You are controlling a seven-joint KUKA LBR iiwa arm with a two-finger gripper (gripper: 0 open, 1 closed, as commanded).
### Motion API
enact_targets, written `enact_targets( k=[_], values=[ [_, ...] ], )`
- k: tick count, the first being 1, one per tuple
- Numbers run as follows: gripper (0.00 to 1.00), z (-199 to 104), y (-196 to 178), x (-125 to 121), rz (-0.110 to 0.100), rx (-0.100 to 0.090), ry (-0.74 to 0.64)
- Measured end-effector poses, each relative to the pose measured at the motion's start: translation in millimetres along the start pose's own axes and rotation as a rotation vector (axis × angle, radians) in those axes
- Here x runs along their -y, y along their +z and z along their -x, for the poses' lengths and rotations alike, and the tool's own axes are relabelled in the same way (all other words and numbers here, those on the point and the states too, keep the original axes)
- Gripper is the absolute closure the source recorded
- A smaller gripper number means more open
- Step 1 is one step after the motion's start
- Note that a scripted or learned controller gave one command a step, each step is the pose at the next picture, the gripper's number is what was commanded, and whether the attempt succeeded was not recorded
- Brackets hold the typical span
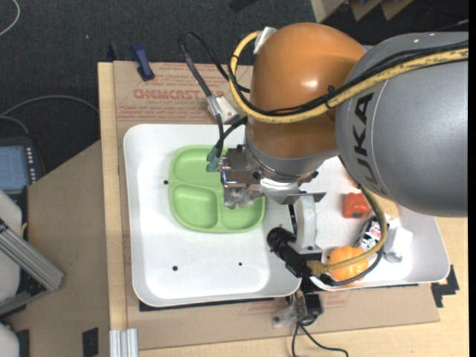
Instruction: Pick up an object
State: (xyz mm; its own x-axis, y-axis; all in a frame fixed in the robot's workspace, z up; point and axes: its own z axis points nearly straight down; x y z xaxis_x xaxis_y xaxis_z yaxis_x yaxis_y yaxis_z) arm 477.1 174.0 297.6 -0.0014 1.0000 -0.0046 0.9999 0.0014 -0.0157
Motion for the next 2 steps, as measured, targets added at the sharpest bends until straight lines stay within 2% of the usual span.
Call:
enact_targets(
  k=[1,2],
  values=[
    [1.00,1,-19,-2,0.017,-0.006,0.002],
    [1.00,69,-80,-2,0.024,-0.005,0.009]
  ],
)
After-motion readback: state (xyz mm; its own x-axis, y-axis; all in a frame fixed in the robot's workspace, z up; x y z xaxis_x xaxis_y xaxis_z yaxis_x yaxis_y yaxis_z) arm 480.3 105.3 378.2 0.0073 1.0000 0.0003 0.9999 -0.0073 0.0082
